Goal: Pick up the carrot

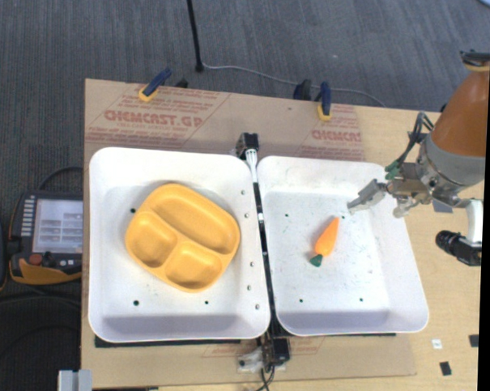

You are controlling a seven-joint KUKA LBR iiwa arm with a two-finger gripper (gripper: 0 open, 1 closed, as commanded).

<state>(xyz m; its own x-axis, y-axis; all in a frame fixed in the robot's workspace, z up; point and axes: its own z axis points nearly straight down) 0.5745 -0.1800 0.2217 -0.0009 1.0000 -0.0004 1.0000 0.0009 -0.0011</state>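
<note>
a robotics lab: clamped cardboard bench (151,118), teach pendant (53,231).

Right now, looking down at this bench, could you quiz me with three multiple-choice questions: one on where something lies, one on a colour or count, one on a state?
1. Where does the carrot lie?
A. In the right bin
B. On the yellow plate
C. On the cardboard

2. How many compartments does the yellow plate have?
A. One
B. Three
C. Five

3. What is the state of the carrot?
A. Held by the gripper
B. Standing upright
C. Lying loose on the bin floor

Answers:
1. A, it rests on the right bin's white floor.
2. B, two ridges split it into three wells.
3. C, it lies flat, apart from the gripper above it to the right.
</note>
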